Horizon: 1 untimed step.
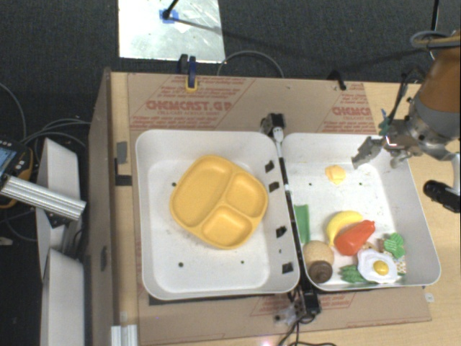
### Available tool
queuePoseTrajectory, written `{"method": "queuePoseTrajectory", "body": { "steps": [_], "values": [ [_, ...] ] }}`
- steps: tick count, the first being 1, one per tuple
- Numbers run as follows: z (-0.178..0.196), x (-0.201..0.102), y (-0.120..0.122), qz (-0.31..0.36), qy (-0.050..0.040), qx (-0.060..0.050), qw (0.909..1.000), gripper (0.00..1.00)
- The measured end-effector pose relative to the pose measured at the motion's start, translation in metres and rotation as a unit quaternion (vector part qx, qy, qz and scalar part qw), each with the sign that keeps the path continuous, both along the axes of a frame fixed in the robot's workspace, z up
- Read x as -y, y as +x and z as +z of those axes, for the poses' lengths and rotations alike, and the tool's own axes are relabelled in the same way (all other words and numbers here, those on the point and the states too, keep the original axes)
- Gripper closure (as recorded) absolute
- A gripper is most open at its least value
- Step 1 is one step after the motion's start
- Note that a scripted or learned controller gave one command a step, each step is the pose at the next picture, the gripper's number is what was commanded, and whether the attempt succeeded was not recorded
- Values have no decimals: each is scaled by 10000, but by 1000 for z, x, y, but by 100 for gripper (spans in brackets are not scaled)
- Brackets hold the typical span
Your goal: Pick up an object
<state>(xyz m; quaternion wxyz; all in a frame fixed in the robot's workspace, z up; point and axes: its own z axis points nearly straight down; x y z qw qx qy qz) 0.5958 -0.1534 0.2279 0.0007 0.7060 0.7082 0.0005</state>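
One small yellow toy piece [336,173] lies alone on the floor of the right bin [418,193], toward its far side; of all the things there it is nearest the claw [379,148], so I judge it the likely pick. It sits to the view's left of the claw and a little nearer the camera, too round to show a long axis. Whether the claw is parted or closed I cannot tell, and nothing shows in its hold. Further off, clustered at the bin's near end: one banana [340,223], one red pepper [354,237], one fried egg [379,267], one kiwi [318,257], some green pieces. One yellow divided plate [218,201] lies in the left bin [155,215]. Two bins stand on the desk [122,107].
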Motion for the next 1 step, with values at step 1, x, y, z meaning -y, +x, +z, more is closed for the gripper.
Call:
{"method": "queuePoseTrajectory", "body": {
  "steps": [1],
  "values": [
    [-148, -23, -33, -8, 8, -13, 10000, 0]
  ]
}}
